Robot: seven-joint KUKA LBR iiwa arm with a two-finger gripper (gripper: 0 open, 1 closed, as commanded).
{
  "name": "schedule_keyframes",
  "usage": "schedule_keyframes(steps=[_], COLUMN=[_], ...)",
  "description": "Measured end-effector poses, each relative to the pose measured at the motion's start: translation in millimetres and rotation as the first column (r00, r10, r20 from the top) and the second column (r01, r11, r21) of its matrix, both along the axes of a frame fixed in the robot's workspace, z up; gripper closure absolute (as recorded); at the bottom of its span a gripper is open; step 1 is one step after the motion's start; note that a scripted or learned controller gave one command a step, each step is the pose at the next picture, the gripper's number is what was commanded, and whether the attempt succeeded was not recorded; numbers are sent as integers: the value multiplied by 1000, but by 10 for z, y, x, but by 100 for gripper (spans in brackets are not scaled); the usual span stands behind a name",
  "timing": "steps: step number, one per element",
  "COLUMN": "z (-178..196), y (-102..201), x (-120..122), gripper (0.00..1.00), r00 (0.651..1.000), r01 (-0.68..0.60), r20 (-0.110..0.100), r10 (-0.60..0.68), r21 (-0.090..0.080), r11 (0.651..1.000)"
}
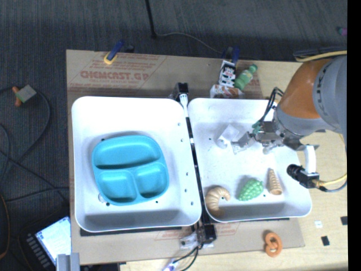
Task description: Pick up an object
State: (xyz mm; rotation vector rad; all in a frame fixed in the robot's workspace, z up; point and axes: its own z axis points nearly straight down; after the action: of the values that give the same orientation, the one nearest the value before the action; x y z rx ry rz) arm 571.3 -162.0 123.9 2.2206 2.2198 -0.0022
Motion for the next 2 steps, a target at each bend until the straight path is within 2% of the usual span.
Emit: schedule_keyframes(steps=[1,2], z=[-82,76], y=[219,627], x=[-759,-879], gripper=[0,0], r00=[1000,1000], r01=[0,-1], r20=[-3,-3], r10=[0,1], r21=[3,3], r11=[1000,1000])
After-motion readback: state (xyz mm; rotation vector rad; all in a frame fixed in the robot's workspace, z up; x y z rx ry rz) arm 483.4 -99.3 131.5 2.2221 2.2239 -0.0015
